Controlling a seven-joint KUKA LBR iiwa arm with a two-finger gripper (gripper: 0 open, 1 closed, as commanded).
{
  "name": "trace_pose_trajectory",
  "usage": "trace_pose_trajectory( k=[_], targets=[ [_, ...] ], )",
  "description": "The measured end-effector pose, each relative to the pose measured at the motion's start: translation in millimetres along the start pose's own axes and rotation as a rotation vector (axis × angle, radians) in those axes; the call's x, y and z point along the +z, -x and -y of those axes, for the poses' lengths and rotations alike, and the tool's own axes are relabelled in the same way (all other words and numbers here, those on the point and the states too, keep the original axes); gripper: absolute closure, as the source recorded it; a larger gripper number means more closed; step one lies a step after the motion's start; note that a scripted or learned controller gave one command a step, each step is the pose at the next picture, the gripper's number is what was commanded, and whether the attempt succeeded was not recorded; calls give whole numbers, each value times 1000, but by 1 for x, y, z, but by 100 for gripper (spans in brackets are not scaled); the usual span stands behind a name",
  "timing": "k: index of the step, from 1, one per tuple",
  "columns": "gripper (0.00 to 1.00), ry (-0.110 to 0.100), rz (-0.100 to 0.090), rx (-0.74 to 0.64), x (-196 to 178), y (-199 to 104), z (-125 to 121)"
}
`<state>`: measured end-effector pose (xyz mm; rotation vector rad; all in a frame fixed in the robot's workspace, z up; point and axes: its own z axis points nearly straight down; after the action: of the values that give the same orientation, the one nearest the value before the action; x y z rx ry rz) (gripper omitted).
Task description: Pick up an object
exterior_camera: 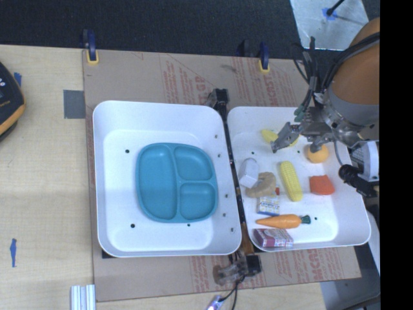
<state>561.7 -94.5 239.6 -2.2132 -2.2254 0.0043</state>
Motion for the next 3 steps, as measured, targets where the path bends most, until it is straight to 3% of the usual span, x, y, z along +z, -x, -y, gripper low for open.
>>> trace_pose_trajectory(
  k=[1, 2, 3],
  targets=[
    [0, -2, 1, 1, 108, 40, 3],
    [0, -1, 0, 0, 148, 45, -10],
    [100, -2, 2, -3, 138, 46, -11]
  ],
)
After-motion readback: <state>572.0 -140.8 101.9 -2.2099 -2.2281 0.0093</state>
